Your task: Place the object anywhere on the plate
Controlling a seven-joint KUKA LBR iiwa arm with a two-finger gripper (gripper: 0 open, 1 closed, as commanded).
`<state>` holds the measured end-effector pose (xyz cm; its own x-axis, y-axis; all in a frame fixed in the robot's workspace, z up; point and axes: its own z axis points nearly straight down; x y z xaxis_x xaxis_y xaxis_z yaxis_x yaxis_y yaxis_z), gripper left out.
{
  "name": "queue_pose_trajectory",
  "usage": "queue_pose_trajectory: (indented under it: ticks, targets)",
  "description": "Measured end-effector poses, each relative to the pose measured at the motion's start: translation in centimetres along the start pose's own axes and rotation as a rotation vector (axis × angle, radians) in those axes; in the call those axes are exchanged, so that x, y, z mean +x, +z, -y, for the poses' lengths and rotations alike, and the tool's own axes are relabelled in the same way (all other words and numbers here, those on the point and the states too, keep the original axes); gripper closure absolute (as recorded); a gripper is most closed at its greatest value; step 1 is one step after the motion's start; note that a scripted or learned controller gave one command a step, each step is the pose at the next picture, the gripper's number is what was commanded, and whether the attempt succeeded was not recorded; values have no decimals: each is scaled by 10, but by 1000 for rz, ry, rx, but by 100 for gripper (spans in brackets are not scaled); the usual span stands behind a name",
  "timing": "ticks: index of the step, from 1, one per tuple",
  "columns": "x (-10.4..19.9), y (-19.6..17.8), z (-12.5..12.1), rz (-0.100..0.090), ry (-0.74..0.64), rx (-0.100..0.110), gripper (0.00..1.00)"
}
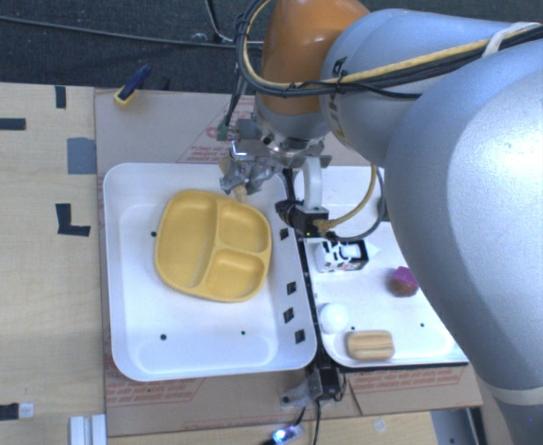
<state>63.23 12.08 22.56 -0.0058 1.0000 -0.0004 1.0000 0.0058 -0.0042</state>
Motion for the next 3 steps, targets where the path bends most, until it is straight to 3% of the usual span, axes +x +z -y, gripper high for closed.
queue_pose_trajectory:
  ticks: [1,2,3]
  targets:
    - [51,5,20,-1,-1,-1,100]
    - [91,10,11,0,0,-3,100]
    - [89,9,11,0,3,-2,0]
